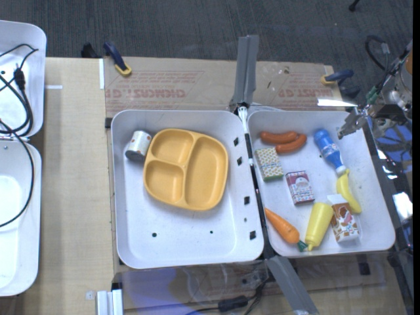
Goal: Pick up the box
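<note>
One gripper point(349, 125) hangs over the right bin point(378, 176) at its 2 o'clock corner, just inside the rim. It is small and partly lost against the arm's cabling, so you cannot tell whether it is open or closed. Nothing shows in its grasp, and it looks clear of the objects below.

Both bins sit side by side on a wooden bench point(72, 176) with cardboard point(177, 87) at their 12 o'clock side and dark carpet point(197, 12) beyond.

Reading from your left, the left bin point(131, 241) holds a small silver can point(137, 145) at 10 o'clock, touching a yellow divided plate point(186, 169) near the middle. In the right bin you get:
- a carrot point(282, 225) at 7 o'clock
- sausages point(283, 141) at 11 o'clock
- a yellow bottle point(317, 223) and a juice carton point(345, 223) toward 5 o'clock
- a blue bottle point(327, 148) at 1 o'clock
- a banana point(349, 193) at 3 o'clock

Two boxes lie flat left of centre in that bin. The patterned box point(269, 163) is just under the sausages, and the red box point(300, 188) is near it at its 4 o'clock. Both are well apart from the gripper, at about 8 o'clock from it, the blue bottle between.
</note>
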Robot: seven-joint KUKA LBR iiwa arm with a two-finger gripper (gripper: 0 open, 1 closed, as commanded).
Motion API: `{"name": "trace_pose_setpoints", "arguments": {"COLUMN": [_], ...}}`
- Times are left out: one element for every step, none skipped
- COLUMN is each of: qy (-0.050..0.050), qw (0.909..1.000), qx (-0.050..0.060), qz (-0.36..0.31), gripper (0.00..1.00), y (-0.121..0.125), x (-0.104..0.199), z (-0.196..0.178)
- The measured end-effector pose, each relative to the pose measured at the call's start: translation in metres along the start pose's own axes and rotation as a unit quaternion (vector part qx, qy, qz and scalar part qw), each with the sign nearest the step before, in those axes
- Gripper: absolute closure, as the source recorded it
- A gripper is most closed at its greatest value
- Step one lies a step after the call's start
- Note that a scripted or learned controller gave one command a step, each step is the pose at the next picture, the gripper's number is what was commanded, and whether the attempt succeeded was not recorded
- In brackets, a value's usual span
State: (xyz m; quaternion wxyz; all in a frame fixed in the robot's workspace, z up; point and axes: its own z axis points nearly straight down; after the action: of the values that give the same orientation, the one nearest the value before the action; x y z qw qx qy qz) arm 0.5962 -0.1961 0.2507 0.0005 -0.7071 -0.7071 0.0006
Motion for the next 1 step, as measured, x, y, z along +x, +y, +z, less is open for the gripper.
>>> {"name": "trace_pose_setpoints", "arguments": {"qy": [0.0], "qw": [1.0], "qx": [0.0], "qz": [0.0], "gripper": [0.0], "y": [0.0], "x": [0.0], "z": [0.0]}}
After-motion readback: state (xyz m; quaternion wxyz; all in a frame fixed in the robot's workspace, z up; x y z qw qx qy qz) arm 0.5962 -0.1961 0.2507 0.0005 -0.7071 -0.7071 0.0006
